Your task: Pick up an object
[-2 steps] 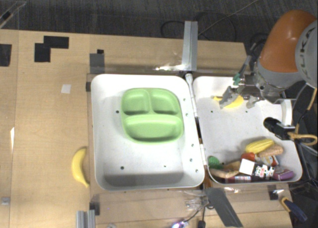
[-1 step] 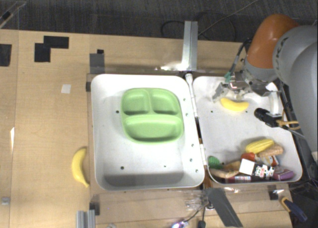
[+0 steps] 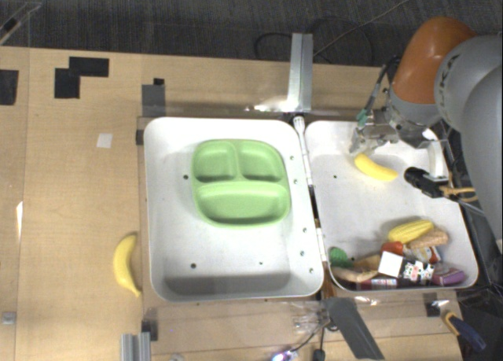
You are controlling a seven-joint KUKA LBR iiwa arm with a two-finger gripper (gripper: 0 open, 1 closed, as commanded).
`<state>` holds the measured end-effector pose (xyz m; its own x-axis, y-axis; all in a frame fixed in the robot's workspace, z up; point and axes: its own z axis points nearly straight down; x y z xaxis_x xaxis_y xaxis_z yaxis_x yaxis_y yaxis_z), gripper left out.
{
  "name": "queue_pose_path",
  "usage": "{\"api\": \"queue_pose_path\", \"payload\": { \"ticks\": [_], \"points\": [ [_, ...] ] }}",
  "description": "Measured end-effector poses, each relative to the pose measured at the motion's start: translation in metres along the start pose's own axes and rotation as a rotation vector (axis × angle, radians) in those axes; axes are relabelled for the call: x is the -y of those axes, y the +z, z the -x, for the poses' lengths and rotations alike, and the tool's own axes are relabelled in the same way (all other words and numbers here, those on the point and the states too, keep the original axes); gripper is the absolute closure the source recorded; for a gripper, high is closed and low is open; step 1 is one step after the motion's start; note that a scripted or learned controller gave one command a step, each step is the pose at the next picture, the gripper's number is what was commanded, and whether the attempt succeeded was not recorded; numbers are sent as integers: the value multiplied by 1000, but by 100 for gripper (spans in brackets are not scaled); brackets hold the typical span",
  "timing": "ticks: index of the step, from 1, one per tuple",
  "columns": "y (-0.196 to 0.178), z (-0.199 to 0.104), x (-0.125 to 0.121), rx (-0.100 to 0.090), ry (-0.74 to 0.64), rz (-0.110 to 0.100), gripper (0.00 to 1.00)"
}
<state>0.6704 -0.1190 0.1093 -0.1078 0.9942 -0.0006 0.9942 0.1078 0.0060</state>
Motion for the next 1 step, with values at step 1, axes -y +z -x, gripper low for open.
{"api": "queue_pose_path", "payload": {
  "ticks": [1],
  "points": [
    [-76,-62,-6,-1,127,-2,100]
  ]
}}
